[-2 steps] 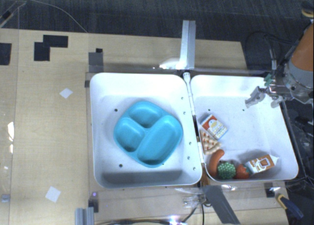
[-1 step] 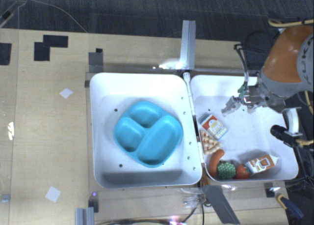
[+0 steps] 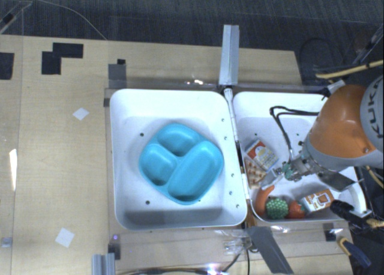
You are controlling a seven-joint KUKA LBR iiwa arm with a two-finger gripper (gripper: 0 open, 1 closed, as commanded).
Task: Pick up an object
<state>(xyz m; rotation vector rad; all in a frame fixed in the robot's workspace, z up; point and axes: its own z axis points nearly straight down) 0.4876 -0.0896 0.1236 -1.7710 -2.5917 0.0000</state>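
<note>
On the pale wooden surface [image 3: 54, 166] sat two shallow white bins side by side: the left bin [image 3: 123, 148] and the right bin [image 3: 252, 111].

One blue divided tray [image 3: 182, 163] with three compartments lay in the left bin, taking up most of its floor.

The right bin held four loose things, all gathered toward its 6 and 7 o'clock side. One snack packet [image 3: 261, 156] with red and white print lay near the bin's left wall, and pale round pieces showed just at its 7 o'clock edge. One orange carrot-like toy [image 3: 263, 197] lay at the bin's 7 o'clock corner. One green bumpy toy with a red end [image 3: 281, 208] lay just beside it, at its 4 o'clock. One small orange and white carton [image 3: 317, 200] lay at 3 o'clock from the green toy, near the bin's lower wall.

One grey arm with an orange band [image 3: 342, 126] reached in from 3 o'clock. Its fingers [image 3: 287, 172] hung low over the right bin; how far apart they stood could not be told, and nothing was seen between them. The snack packet lay at about 10 o'clock from the fingers, near them; the carrot-like toy lay at about 7 o'clock, and the carton at about 4 o'clock.
</note>
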